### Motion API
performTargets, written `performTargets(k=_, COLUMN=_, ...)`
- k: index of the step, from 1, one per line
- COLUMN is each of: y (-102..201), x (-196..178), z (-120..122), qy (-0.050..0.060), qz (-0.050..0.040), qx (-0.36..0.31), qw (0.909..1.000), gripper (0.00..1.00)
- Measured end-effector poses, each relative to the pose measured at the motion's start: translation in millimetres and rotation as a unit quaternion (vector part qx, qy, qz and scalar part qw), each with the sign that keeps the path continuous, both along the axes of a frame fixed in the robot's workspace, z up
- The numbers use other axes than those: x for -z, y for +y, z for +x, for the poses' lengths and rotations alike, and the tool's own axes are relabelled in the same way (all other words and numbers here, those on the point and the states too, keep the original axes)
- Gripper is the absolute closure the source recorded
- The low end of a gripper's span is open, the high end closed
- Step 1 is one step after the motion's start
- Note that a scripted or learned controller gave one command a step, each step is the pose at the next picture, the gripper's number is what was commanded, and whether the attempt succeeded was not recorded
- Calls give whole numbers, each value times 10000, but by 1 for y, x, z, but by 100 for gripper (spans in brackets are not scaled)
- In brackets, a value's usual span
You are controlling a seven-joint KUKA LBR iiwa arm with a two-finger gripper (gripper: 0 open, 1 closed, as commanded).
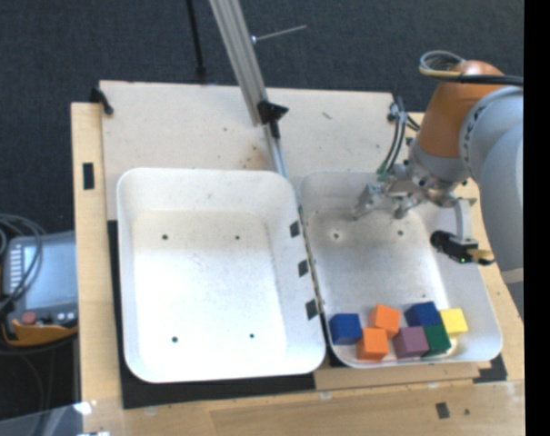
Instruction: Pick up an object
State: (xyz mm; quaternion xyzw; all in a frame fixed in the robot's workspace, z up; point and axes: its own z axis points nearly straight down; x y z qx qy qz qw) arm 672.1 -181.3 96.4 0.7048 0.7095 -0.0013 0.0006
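Where the right bin [456, 271] slopes down to its near edge, a cluster of small coloured blocks lies packed together: a blue block [345, 327] at the left end, an orange block [386, 317] beside it with a second orange block [374, 343] in front, a purple block [410, 341], a green block [437, 339], a dark blue block [422, 313] behind those, and a yellow block [454, 321] at the right end. Several of them touch or sit just beside one another, so none stands free of its neighbours. Most of the bin floor behind them is bare, speckled white.

The left bin [138, 271] lies alongside, its right rim just beside the right bin's left rim, with small black clips along the seam. A slanted aluminium rail [241, 48] runs from the top of the view down to the gap between the bins. Both bins rest on the pale bench [165, 116].

The gripper [390, 200] hangs over the far end of the right bin, well apart from the blocks at the near end, with nothing between its fingers. Whether the fingers are spread or pressed together I cannot tell at this angle. The grey arm with its orange band [447, 116] reaches in from the right.
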Motion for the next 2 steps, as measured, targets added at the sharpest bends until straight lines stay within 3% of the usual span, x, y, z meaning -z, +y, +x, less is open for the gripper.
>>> performTargets(k=1, y=-1, x=-14, z=2, qy=-34, qz=-19, qx=-9, qw=10000, gripper=100)
performTargets(k=2, y=7, x=-70, z=6, qy=-45, qz=7, qx=3, qw=10000, gripper=100)
